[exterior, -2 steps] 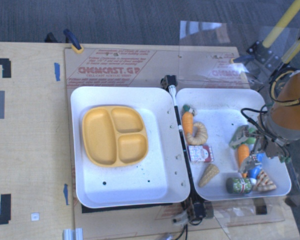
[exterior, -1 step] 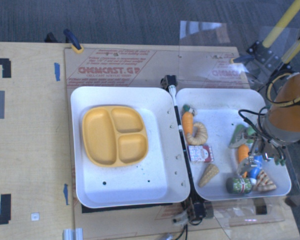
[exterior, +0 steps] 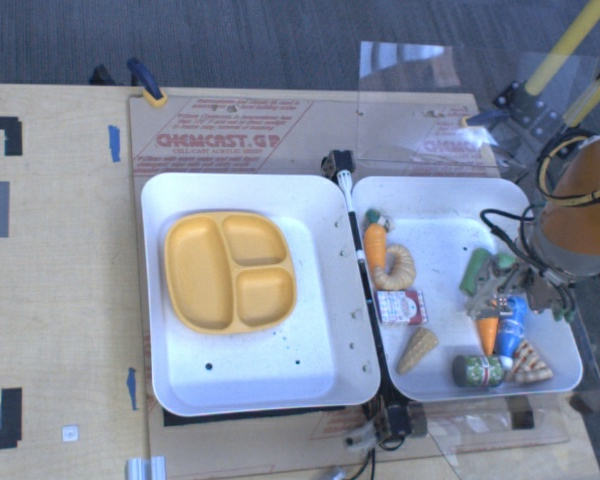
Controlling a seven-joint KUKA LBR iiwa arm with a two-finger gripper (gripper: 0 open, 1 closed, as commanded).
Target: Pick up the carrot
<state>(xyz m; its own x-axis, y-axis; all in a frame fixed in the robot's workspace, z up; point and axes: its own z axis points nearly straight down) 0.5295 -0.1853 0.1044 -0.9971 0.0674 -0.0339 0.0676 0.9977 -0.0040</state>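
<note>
Over the right bin (exterior: 440, 193) the gripper (exterior: 500, 303) hangs low among clutter, its grip impossible to make out, seemingly aimed at an orange cone (exterior: 488, 332), while the carrot (exterior: 376, 246) lies well apart against the bin's left wall, beside a donut (exterior: 396, 266).

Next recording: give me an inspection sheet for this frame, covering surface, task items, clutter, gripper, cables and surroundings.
Surface: two white bins side by side, left bin and right bin, on a cardboard sheet.
Task items: carrot at the right bin's left edge, beside a bagel, lying free.
Clutter: yellow divided plate in the left bin; in the right bin a red-and-white packet, cone, green can, blue bottle, a second small orange piece.
Gripper: gripper low over the right bin's right side, far from the carrot; finger state unclear.
Cables: black cable looping by the wrist.
Surroundings: blue tape marks, grey carpet.
</note>
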